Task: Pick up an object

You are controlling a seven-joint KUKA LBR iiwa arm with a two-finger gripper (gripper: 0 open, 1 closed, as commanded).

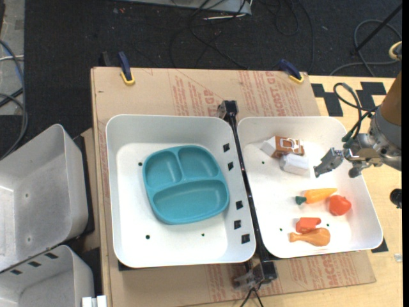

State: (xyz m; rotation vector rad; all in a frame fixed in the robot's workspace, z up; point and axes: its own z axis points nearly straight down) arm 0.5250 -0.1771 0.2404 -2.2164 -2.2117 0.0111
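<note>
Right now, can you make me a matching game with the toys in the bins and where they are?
Things:
1. teal plate
2. toy carrot
3. toy chicken leg
4. claw

Places:
A. above the right bin's right side
B. front of the right bin
C. left bin
D. middle of the right bin

Pairs: 1-C, 2-D, 3-B, 4-A

Red printed lettering runs across the flat brown cardboard sheet (192, 91) beneath the two bins, along its far edge and again at its near edge; the words appear upside down or mirrored and too faint to read. No other text is legible.
</note>
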